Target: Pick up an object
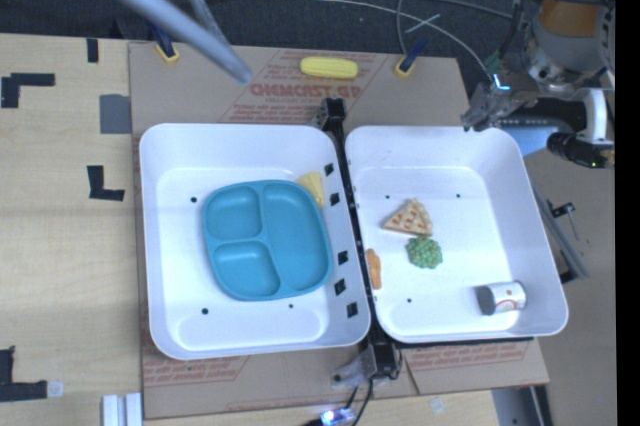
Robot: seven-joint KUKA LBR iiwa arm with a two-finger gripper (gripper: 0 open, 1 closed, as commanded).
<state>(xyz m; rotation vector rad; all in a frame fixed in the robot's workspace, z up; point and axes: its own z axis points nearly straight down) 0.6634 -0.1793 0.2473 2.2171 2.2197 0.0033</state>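
Camera view: the gripper (480, 109) hangs above the right bin's (535, 214) far right corner, its opening indiscernible; the nearest objects, a pizza slice (408, 217) and broccoli (424, 253), lie mid-bin, nearer the camera and leftward, apart from it

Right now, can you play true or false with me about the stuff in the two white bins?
1. The blue plate lies in the left bin. True.
2. The broccoli sits on the plate. False: it lies in the right bin, just below the pizza slice.
3. The gripper hangs above the right bin's upper right corner. True.
4. The can lies in the left bin. False: it lies in the right bin, near its lower right corner.
5. The pizza slice is between the gripper's fingers. False: it lies on the bin floor.
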